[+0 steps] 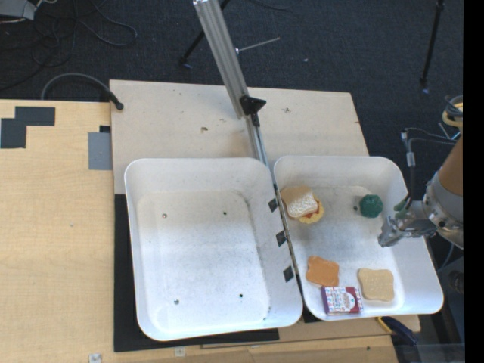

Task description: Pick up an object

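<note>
The right bin (pixel 344 165) holds several small items. A sandwich-like toy (pixel 304 205) lies near the divider. A green ball-shaped toy (pixel 370 206) sits toward the far right side. An orange slice (pixel 323 271), a tan toast slice (pixel 376 284) and a small red-and-white packet (pixel 340 300) lie along the near side. My gripper (pixel 389 233) hangs over the bin's right side, just below the green toy and above the toast. Nothing shows between its fingers.
The left bin (pixel 151 172) sits beside the right one, split off by a divider with black clips (pixel 280 237). A slanted aluminium rail (pixel 227 59) rises behind the bins. A wooden bench surface (pixel 53 225) lies to the left.
</note>
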Robot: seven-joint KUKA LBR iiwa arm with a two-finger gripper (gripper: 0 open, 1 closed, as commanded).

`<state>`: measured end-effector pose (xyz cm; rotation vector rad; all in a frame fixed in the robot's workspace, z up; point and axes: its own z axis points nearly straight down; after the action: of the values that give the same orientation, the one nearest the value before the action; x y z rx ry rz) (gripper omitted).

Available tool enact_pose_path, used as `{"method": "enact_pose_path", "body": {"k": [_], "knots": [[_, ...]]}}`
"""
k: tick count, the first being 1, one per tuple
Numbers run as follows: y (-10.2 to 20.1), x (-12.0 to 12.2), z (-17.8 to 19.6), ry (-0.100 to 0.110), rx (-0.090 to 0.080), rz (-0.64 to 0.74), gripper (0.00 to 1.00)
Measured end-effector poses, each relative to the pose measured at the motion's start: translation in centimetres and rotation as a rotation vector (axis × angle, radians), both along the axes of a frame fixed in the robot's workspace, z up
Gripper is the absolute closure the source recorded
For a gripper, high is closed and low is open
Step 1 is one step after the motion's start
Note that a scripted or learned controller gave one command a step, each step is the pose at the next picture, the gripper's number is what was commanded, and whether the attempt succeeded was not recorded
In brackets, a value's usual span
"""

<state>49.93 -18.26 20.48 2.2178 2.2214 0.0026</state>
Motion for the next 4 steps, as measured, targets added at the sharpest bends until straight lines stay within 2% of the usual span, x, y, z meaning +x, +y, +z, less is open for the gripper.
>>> {"method": "enact_pose_path", "body": {"k": [1,2,3,4], "knots": [[-0.1,0.1,4.4,0.001,0.0,-0.001,1.0],[5.7,1.5,3.5,0.006,0.004,0.004,1.0],[11.0,2.6,4.2,0.005,0.003,0.004,1.0],[15.7,2.5,4.3,0.007,0.003,0.002,1.0]]}}
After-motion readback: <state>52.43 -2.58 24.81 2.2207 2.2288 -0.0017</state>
